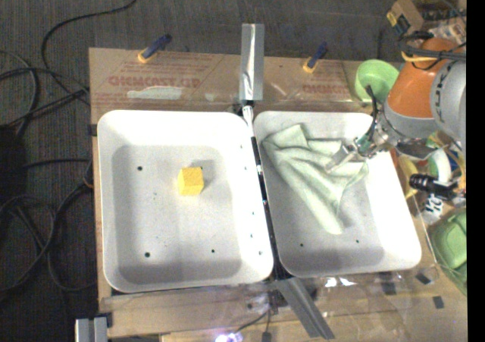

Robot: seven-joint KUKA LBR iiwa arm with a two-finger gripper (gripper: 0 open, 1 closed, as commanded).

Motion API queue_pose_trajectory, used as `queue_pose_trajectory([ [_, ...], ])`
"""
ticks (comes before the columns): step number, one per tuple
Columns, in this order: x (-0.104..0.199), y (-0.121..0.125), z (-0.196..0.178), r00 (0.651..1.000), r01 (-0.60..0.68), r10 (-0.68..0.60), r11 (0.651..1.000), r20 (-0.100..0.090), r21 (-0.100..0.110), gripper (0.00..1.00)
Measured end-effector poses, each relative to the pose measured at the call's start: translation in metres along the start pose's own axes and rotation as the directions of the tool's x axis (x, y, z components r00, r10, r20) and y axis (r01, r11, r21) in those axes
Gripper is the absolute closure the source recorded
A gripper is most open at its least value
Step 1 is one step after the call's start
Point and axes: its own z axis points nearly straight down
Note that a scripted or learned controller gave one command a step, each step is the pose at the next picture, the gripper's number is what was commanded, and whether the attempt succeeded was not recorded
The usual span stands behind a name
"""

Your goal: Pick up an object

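Observation:
A pale green cloth (307, 170) lies crumpled in the right bin (379, 246). Its right edge is drawn up into a taut ridge that meets my gripper (351, 152). The gripper reaches in from the right over that bin's upper right part, and its fingers are shut on the cloth's raised edge. A small yellow cube (191, 180) rests near the middle of the left bin (136, 242), far from the gripper.
A metal divider post (251, 67) stands at the back between the bins. Green plastic dishes (377, 75) and other clutter crowd the bench's right side beside the arm. Two clamps (154, 48) hold the cardboard sheet at the back.

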Motion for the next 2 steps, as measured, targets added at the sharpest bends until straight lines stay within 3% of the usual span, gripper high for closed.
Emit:
queue_pose_trajectory([
  [1, 0.062, 0.020, 0.003, 1.000, 0.022, -0.022, 1.000, 0.008, -0.009, 0.00],
  [2, 0.063, 0.021, -0.008, 1.000, 0.023, -0.023, 1.000, 0.005, -0.011, 1.00],
])
